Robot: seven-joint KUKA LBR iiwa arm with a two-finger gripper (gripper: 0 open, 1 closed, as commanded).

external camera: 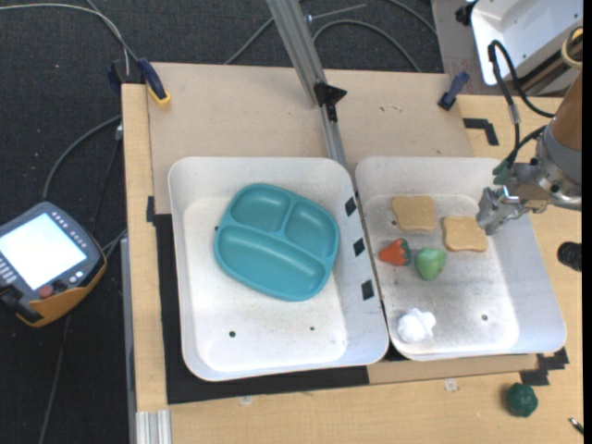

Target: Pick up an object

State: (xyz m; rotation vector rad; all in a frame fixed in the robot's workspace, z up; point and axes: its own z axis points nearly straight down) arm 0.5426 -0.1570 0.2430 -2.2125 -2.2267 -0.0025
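The grey two-finger gripper (490,213), grip state unclear, hovers right of centre; the tan toast slice (463,235) lies just lower-left.

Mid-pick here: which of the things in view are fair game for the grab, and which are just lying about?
For the job, in the right bin:
toast slice by the gripper, second toast slice, red piece, green piece, white piece.

Lying about:
teal divided plate, pendant, green ball.

Gripper (492,213) hovers beside toast slice (463,235) in right bin (536,285)
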